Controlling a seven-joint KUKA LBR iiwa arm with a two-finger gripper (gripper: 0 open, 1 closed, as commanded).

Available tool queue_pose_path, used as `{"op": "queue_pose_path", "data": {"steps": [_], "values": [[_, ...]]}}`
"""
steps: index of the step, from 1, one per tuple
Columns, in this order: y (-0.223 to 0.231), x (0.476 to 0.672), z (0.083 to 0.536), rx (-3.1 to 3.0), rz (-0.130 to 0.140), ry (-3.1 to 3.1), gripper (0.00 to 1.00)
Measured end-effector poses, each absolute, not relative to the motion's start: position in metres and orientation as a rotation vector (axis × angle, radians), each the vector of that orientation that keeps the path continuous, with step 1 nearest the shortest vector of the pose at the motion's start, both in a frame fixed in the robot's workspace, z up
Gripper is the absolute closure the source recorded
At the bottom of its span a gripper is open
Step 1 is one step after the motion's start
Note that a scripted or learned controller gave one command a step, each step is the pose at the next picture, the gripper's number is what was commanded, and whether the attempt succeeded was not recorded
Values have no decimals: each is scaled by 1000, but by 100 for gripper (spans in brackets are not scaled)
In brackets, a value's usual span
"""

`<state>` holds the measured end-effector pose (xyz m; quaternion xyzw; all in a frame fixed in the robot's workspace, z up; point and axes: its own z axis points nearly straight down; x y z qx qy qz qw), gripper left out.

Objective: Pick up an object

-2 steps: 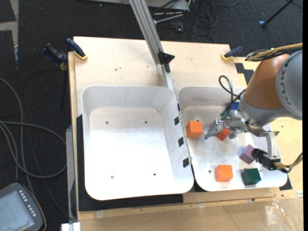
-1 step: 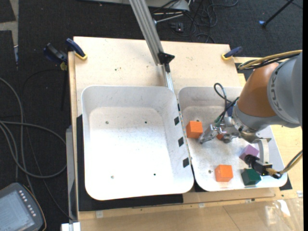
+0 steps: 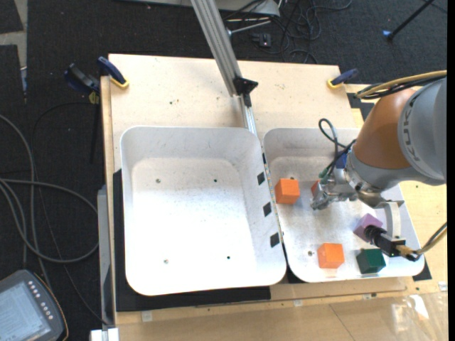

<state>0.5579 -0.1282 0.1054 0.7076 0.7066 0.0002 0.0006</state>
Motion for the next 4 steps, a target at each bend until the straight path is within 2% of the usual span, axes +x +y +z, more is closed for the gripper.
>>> {"op": "queue_pose_path", "data": {"steps": [3,4], "values": [[-127,569,229,2214,4,2222,100],[-82,582,223,2213,2,2229,100]]}}
